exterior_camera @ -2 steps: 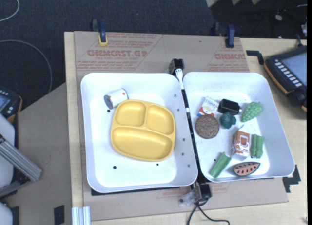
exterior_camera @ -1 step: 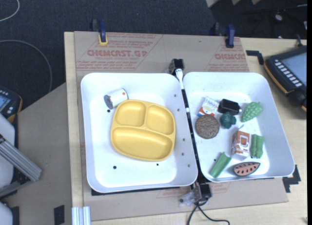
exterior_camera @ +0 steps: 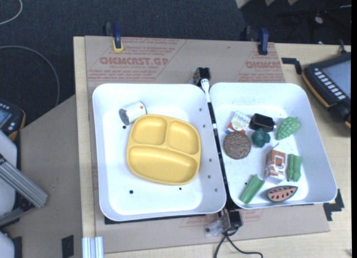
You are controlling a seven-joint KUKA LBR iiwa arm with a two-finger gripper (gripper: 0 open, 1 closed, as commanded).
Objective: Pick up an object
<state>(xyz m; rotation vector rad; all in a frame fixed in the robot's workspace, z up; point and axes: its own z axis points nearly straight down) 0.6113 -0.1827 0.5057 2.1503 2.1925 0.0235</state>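
Closest to the camera is a black cable running off the front edge of the board, right where the two bins meet.

Right bin is where most of the pickable stuff sits. At the front there's a watermelon slice lying flat, and just left of it a green stick lying at an angle. Behind those is a small orange and white carton with a green pod right up against its right side. Further back is a brown disc near the bin's left wall, and a teal lump just right of it. Then a black block that looks like it's touching the teal lump, a white packet to its left, and a bumpy green piece to its right.

Left bin holds a yellow tray with three compartments, sitting roughly in the middle. Behind it, toward the back left corner, a little white can lies on its side, close to the tray's rim but I can't say if it touches.

At the far edge of the board, a yellow clamp is on the left and a blue clamp on the right. Off to the right sits a tablet.

As for the claw, I can't tell if it's open, closed or gripping anything.
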